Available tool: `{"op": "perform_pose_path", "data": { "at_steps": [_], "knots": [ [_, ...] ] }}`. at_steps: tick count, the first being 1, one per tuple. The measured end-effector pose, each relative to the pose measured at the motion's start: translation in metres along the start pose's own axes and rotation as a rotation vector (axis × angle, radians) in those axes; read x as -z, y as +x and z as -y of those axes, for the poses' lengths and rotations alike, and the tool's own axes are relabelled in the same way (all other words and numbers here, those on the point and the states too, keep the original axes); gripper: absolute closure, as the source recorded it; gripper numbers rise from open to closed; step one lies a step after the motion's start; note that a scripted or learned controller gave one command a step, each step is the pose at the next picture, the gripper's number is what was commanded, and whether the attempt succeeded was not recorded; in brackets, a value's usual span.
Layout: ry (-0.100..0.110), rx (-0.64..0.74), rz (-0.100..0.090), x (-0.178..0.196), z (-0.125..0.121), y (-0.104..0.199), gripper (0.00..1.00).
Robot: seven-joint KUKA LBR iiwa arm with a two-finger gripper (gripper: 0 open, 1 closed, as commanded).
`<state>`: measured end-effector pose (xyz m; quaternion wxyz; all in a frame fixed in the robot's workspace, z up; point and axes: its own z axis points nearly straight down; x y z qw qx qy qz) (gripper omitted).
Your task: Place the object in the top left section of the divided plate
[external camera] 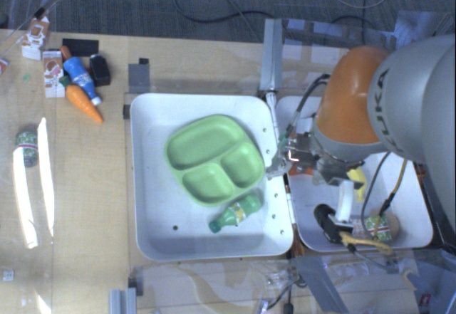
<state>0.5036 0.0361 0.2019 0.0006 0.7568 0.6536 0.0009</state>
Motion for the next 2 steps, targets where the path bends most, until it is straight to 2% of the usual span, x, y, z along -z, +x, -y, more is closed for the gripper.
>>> {"op": "perform_pose_path", "data": {
  "at_steps": [1,2],
  "knots": [
    [0.0,0.001,-0.001,0.009,-0.001,0.0,1.0],
    [-0.001,0.383,0.0,0.03,0.02,0.028,1.0]
  ]
}}
